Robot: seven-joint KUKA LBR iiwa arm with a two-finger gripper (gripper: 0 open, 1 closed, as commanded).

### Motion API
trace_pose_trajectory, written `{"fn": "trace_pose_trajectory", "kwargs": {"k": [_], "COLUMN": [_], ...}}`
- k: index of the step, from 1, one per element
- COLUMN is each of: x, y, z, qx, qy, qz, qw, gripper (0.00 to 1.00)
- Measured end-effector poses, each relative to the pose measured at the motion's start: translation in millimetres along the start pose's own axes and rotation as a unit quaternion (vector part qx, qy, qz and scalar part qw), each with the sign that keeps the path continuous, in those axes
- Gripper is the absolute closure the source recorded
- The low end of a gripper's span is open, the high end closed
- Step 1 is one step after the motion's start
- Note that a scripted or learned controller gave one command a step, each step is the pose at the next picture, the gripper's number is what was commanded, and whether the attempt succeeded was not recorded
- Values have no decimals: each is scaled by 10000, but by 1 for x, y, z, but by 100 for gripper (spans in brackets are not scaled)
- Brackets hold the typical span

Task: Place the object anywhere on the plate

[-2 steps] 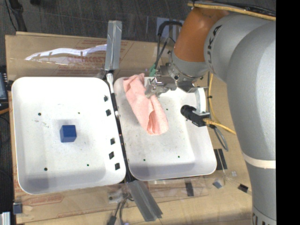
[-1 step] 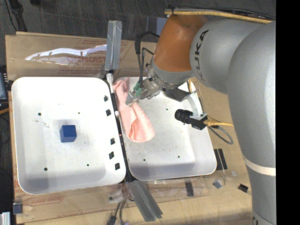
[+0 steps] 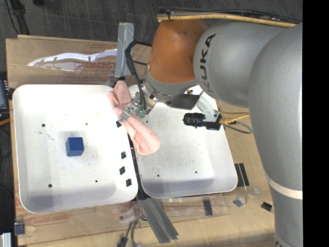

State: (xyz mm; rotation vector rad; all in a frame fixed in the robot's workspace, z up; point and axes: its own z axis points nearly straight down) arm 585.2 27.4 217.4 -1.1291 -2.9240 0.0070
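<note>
A soft pink object (image 3: 144, 136) hangs over the divider between the two bins, with one lobe above the fingers and a longer lobe below them. My gripper (image 3: 131, 113) reaches in from the right under the orange wrist band and is shut on the pinched middle of this pink object. A small blue cube (image 3: 75, 146) lies flat on the floor of the left bin (image 3: 31, 189), well to the left of the gripper.
The right bin (image 3: 195, 181) lies under the arm, with a black cable connector (image 3: 198, 120) hanging over its far part. The big grey arm body (image 3: 257, 60) covers the right side. Cardboard and tape strips surround the bins.
</note>
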Motion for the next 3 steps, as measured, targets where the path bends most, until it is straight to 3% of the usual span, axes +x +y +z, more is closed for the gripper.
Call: {"fn": "trace_pose_trajectory", "kwargs": {"k": [1,2,3], "x": [48,94,93], "y": [24,38,38], "z": [-13,-11,-11], "qx": [-4,1,0], "qy": [-7,-5,-7], "qz": [-2011,-3623,-3622], "qw": [9796,9321,9321], "gripper": [100,100,0]}}
